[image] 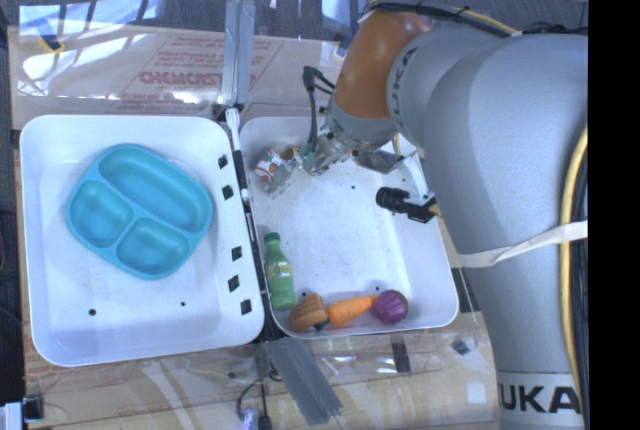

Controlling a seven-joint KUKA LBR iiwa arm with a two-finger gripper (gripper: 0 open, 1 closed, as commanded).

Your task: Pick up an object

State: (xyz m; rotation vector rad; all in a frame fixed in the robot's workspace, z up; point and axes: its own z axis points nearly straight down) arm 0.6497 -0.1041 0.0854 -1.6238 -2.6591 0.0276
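Though the gripper (285, 165) hovers nearby, the green bottle (278, 271) lies apart, untouched.

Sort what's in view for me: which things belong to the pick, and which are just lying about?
For the job: gripper, over the far left corner of the right bin; green bottle, brown bread-like piece, carrot and purple round thing, all at that bin's near end.
Lying about, probably: blue divided plate, alone in the left bin, away from the gripper.
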